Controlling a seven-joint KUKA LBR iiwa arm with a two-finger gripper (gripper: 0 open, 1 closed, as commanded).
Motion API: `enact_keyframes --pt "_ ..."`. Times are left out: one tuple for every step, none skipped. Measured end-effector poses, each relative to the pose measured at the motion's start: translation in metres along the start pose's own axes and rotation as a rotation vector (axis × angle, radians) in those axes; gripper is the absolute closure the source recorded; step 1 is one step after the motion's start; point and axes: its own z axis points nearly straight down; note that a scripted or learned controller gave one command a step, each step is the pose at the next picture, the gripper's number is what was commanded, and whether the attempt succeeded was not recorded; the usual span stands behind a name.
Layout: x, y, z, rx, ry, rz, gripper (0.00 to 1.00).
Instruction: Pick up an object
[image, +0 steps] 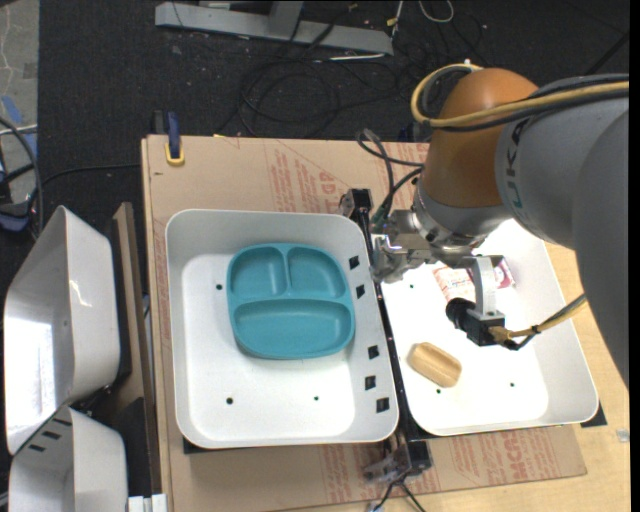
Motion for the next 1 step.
enact_keyframes --pt "0.0516 0.0072 0.0066 0.001 0.0 0.0 1.0"
